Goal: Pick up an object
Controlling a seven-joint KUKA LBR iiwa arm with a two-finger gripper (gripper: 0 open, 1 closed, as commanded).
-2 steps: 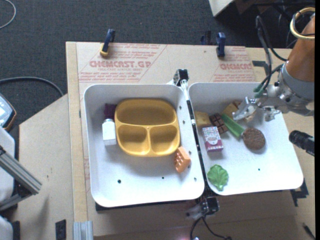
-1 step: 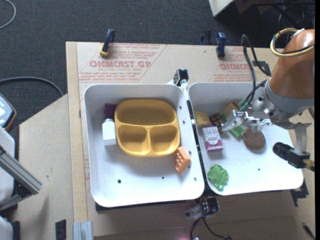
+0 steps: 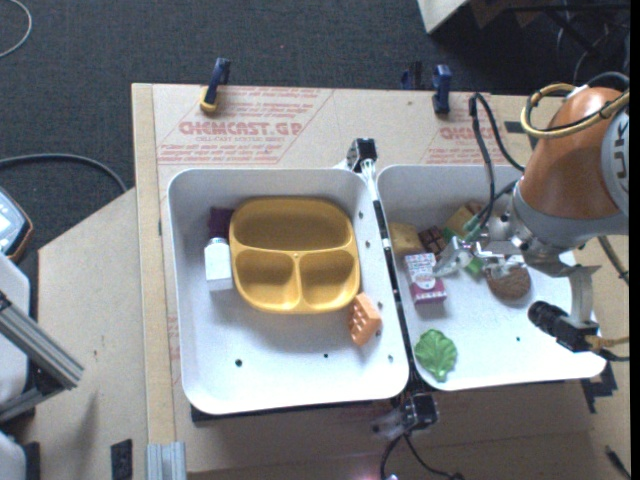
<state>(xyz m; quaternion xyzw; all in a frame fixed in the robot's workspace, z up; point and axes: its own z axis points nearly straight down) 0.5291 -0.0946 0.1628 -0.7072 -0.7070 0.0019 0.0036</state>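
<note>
My gripper (image 3: 472, 256) hangs low over the middle of the right bin (image 3: 505, 353), below the grey and orange arm. Just left of it lies a pink and white carton (image 3: 424, 279). A brown round lump (image 3: 511, 284) sits just to its right. A dark chocolate piece (image 3: 431, 239) and a tan slab (image 3: 403, 237) lie further left, and a tan block (image 3: 463, 218) lies behind the gripper. A green leaf-shaped thing (image 3: 436, 354) rests at the bin's front left. I see nothing between the gripper's tips.
The left bin (image 3: 250, 373) holds a yellow divided plate (image 3: 295, 254), a small white bottle (image 3: 217, 264), a dark purple thing (image 3: 220, 218) and an orange block (image 3: 365, 319). A raised rim (image 3: 385, 258) separates the two bins.
</note>
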